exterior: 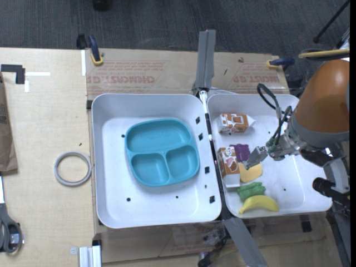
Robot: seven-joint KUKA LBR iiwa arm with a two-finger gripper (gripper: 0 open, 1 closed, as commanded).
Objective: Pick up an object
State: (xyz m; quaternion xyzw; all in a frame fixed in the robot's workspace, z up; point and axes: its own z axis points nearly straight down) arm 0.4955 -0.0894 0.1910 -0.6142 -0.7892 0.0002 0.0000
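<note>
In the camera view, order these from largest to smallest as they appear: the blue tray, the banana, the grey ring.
1. Blue tray, clearly largest.
2. Banana and grey ring look too alike to rank.

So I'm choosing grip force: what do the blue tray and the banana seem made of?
The blue tray looks like moulded hard plastic: one even colour, rounded dividers, a soft sheen. The banana is probably a plastic or rubber toy: flat, uniform yellow with no spots or bruises, though real fruit can't be ruled out from this view.
</note>
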